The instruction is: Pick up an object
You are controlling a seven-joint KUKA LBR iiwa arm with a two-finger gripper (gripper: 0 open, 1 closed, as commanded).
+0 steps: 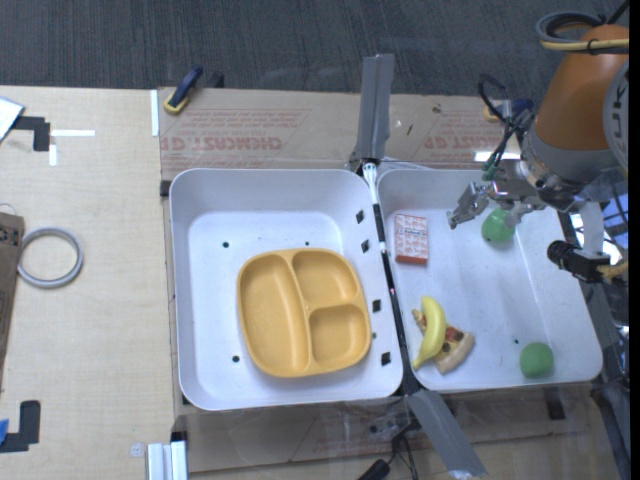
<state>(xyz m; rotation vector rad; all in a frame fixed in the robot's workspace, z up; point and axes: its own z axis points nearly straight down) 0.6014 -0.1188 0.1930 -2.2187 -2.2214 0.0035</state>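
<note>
My gripper (489, 211) hangs over the back of the right bin (560, 298), open, with its fingers spread. A small green ball (497, 229) sits just below and between the fingertips; the left finger (464, 209) stands apart from it, and I cannot see the ball being gripped. A red and white box (411, 238) lies at the bin's left wall. A banana (431, 330) rests beside a pizza-slice toy (456, 350) at the front left. A second green ball (537, 359) lies at the front right.
A yellow divided plate (305, 311) lies in the left bin (200, 268). A roll of tape (46, 257) lies on the bench at far left. A grey post (375, 108) rises behind the divider between the bins.
</note>
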